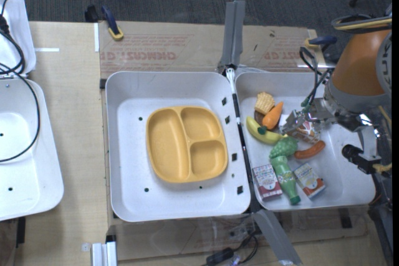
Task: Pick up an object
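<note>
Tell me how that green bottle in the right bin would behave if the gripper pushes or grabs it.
The green bottle lies on its side, so a sideways push would probably roll it. It looks like light toy plastic, likely stiff. Its rounded, smooth body may slip between fingers. A carton lies close beside it and could get nudged too.

Yellow divided tray (pixel 187 144) in left bin (pixel 121 152), cardboard-covered bench (pixel 62 53)

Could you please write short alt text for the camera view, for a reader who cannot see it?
The grey and orange arm reaches from the right, its end effector low over toy food in the right bin: a banana, carrot, sausage, green bottle and two small cartons. The left bin holds a yellow divided tray.
</note>
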{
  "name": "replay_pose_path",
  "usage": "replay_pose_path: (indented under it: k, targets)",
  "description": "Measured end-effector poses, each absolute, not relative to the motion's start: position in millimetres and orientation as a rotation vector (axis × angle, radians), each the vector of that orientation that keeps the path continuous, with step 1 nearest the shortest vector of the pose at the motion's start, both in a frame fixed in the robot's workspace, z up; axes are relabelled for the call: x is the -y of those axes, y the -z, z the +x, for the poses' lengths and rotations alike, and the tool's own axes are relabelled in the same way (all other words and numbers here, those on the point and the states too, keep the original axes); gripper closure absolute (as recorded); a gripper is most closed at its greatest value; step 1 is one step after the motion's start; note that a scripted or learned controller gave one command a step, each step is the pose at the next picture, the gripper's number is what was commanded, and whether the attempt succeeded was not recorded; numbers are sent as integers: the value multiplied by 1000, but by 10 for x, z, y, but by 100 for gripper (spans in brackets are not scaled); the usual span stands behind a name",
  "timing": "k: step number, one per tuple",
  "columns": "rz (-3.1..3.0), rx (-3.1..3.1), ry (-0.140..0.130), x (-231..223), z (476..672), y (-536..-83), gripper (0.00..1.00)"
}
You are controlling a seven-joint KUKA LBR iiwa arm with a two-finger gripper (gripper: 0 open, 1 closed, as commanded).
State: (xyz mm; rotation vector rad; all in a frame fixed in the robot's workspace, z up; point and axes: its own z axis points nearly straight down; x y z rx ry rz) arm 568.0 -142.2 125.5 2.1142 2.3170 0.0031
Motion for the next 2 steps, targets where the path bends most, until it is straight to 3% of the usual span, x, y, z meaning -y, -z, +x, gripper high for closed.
replay_pose_path:
  k: [1,2]
  targets:
    - [2221,-2187,-7,1129,6405,-1083,0]
    - [2198,-2194,-31,1102,6145,-1091,0]
